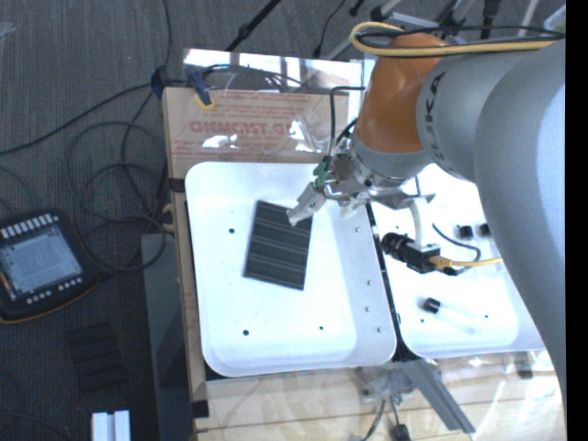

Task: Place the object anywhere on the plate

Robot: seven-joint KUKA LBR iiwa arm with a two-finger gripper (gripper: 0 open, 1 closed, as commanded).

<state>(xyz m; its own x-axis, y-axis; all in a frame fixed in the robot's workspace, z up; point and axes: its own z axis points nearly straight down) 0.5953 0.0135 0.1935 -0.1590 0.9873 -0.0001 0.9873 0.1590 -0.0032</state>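
The arm is a thick, smooth grey cylinder with a rounded orange band above the wrist; a yellow cable loops over the band's far side; at the wrist, thin dark wires and small green parts meet pale metal fingers.

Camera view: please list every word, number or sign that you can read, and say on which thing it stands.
Red printing on the cardboard sheet behind the left bin: too blurred to read.
Screen of the handheld pendant on the floor: too small to read.
Nothing else legible.
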